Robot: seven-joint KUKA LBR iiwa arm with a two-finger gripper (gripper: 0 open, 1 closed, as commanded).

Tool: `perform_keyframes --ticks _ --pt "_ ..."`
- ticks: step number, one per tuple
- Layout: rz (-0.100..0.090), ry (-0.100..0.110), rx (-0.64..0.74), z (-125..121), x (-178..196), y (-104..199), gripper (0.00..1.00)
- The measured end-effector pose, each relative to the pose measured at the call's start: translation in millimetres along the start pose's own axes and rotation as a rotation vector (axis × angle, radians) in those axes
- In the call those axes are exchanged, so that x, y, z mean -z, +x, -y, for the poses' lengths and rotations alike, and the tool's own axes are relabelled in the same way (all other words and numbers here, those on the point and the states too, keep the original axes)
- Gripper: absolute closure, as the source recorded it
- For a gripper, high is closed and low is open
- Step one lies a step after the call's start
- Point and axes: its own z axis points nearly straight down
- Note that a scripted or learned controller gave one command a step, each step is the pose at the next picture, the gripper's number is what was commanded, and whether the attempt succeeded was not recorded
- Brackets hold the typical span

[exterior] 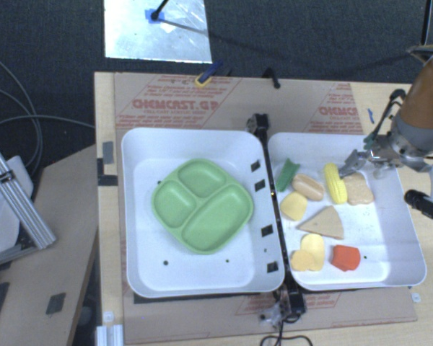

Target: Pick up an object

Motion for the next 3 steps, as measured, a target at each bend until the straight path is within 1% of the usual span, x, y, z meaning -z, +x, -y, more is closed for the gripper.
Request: perform_keyframes --ticks 1,2,3 --pt "0.0 -0.014 0.006 0.6 -45.2 4.4 0.0" --pt "-0.014 -0.016 0.011 -2.9 -30.1 10.6 1.0" --pt "0.002 -0.005 0.01 -40.4 -45.0 59.2 1.0"
